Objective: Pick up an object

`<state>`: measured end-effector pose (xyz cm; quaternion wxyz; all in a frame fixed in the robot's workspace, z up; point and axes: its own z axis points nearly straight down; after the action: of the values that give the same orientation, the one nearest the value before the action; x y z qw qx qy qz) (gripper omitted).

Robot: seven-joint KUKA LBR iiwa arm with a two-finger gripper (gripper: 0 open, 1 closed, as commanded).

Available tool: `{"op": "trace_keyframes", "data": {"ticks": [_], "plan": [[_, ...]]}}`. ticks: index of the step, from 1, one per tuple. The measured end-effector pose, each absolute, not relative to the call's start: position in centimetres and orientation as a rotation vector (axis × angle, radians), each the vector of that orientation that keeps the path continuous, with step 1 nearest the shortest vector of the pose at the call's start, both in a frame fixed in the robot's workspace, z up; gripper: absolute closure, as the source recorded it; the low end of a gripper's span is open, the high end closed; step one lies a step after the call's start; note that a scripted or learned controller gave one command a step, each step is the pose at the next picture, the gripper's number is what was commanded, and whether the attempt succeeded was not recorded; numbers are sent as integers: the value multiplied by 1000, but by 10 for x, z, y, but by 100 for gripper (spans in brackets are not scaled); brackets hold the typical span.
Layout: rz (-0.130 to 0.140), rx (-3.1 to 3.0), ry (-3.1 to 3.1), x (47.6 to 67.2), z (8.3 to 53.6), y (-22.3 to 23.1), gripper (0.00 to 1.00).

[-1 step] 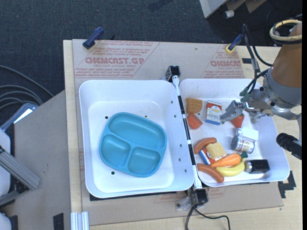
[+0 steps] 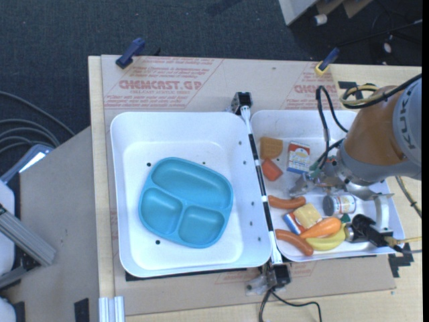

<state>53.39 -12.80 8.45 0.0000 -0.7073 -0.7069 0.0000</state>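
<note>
- The dark carpeted floor (image 2: 60,25) surrounds the rig; grey cables (image 2: 27,116) loop over it at the left, and pale equipment is cut off by the top edge.
- The worktop (image 2: 201,294) carries a protective sheet (image 2: 167,82) printed "CHEMCAST GP", with a blue clamp (image 2: 130,52) at its rear left and another clamp (image 2: 327,60) at its rear right.
- The left bin (image 2: 131,146) holds a blue divided tray (image 2: 186,201) lying flat near its centre.
- The right bin (image 2: 295,123) touches the left bin along a shared edge and holds all the small objects.
- The arm (image 2: 379,136) reaches in from the right and covers the bin's right side.
- The end effector (image 2: 322,178) sits low over the middle of the right bin, just right of a small carton (image 2: 299,158) and just above a small jar (image 2: 342,203). The wrist hides it, so I cannot tell whether it is open or closed, or whether it touches anything.
- A carrot (image 2: 322,228) lies across a banana (image 2: 326,242) near the front wall.
- Two sausages lie nearby: one sausage (image 2: 287,202) mid-bin, a front sausage (image 2: 293,241) beside the banana.
- A tan block (image 2: 271,147) and a red round piece (image 2: 271,171) sit by the shared edge.
- A yellow wedge (image 2: 308,215) rests next to the carrot; beside it is a blue-and-red item too small to identify.
</note>
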Motion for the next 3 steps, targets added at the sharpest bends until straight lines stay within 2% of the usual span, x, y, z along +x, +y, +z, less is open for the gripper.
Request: {"op": "trace_keyframes", "data": {"ticks": [1,2,3], "plan": [[19,-2212,-2215,663,83,-105,0],[15,-2211,-2217,664,93,-103,100],[16,-2211,-2217,664,93,-103,0]]}}
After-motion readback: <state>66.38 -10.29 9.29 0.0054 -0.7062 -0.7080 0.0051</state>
